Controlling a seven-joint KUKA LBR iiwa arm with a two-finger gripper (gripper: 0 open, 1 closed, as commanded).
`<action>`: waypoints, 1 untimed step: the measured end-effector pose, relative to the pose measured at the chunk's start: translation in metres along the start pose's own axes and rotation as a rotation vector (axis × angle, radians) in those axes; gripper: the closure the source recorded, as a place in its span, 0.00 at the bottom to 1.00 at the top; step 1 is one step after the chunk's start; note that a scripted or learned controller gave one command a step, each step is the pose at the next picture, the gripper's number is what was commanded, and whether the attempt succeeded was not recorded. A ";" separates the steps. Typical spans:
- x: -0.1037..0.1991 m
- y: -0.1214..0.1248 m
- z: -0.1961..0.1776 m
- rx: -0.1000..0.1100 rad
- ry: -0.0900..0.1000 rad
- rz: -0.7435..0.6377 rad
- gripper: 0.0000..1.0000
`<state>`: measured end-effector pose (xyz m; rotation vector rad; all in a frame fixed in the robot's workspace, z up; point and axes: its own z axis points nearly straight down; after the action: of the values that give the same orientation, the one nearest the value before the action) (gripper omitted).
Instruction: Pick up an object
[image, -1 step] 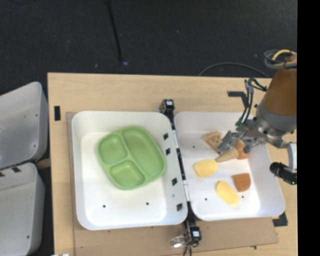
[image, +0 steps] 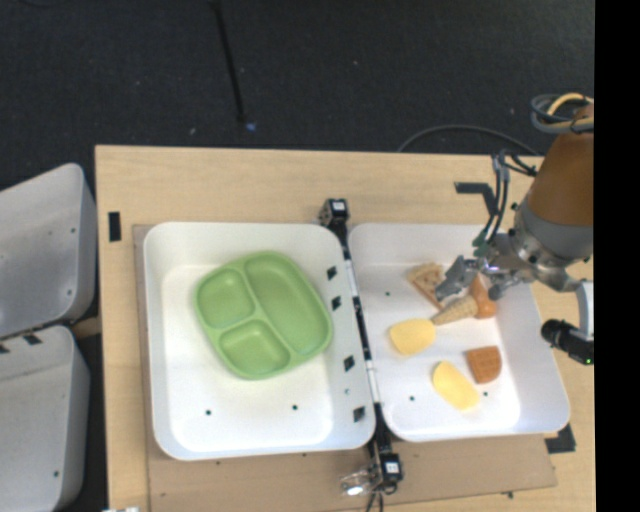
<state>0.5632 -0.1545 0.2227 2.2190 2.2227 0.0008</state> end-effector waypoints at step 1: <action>-0.003 0.000 0.063 0.005 -0.001 0.002 0.00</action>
<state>0.5637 -0.1571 0.1594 2.2231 2.2228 -0.0058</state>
